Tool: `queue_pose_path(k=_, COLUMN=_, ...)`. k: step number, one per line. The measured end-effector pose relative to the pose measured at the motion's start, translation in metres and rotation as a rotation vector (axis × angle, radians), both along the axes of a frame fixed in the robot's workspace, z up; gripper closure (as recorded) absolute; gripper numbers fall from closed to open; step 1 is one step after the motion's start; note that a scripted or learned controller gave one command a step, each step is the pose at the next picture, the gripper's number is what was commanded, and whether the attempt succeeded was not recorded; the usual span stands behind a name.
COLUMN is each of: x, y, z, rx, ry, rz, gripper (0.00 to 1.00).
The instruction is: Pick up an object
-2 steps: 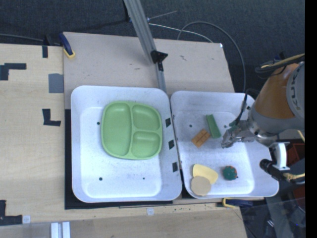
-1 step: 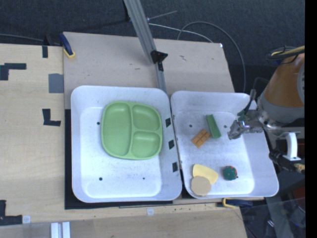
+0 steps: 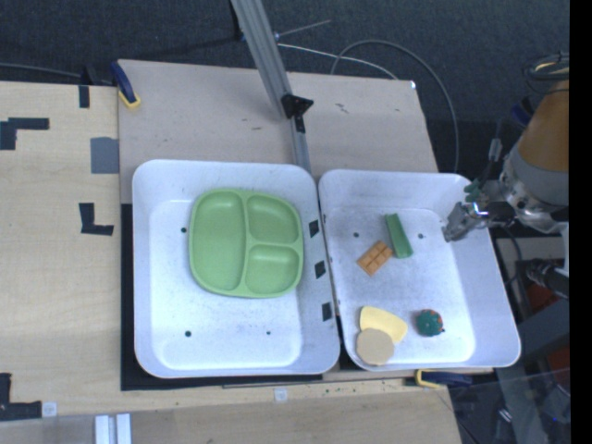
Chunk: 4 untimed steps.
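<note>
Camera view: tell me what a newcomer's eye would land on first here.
The green divided plate stands out most, lying alone in the left bin. Next come the small items scattered in the right bin: a green stick beside an orange waffle piece near the middle, and a yellow piece, a tan disc and a small green and red ball toward the near edge. The gripper hangs at that bin's right rim.

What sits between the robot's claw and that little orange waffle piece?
In the camera view, a green rectangular block lies between the gripper and the orange waffle piece.
</note>
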<state>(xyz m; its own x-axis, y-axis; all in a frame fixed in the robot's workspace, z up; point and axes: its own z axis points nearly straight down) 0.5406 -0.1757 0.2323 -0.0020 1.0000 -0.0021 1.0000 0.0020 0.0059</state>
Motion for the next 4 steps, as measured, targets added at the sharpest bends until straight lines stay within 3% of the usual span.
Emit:
queue_pose_path(k=1, x=0.001, y=0.0, z=0.049, rx=0.0, ry=0.001, rz=0.0, gripper=1.0)
queue_pose_path(k=2, x=0.01, y=0.05, z=0.031, rx=0.003, ry=0.008, rz=0.004, gripper=1.0)
queue_pose_path(k=4, x=0.051, y=0.157, z=0.013, rx=0.003, ry=0.007, rz=0.005, gripper=1.0)
